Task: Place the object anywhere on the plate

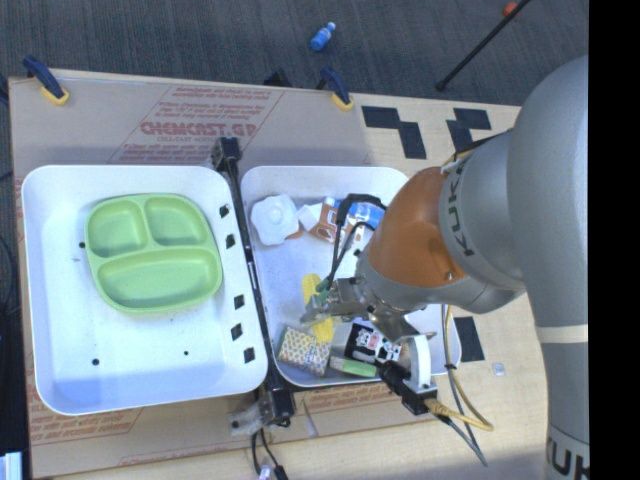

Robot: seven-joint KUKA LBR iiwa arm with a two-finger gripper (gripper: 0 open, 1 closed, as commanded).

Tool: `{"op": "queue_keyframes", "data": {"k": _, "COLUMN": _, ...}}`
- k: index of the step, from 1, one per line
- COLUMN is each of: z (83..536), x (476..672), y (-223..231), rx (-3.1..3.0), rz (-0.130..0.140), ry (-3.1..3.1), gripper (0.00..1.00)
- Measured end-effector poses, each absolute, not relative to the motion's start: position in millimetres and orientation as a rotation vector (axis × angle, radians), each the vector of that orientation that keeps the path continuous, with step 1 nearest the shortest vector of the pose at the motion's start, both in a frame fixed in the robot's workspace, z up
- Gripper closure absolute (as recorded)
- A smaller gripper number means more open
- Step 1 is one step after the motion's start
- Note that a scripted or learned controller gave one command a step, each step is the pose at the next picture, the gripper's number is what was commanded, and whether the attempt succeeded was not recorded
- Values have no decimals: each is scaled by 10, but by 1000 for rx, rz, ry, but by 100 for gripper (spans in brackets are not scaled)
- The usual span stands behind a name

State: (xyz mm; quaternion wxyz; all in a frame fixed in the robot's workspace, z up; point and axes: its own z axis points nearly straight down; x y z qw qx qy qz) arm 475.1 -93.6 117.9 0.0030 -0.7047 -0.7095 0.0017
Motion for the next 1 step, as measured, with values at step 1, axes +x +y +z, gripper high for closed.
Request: {"op": "queue_keyframes", "data": {"k": 1, "z": 2004, "x": 5512, "y": -840, "rx": -2216, "rz": 0, "ry": -2228, "gripper": 100}}
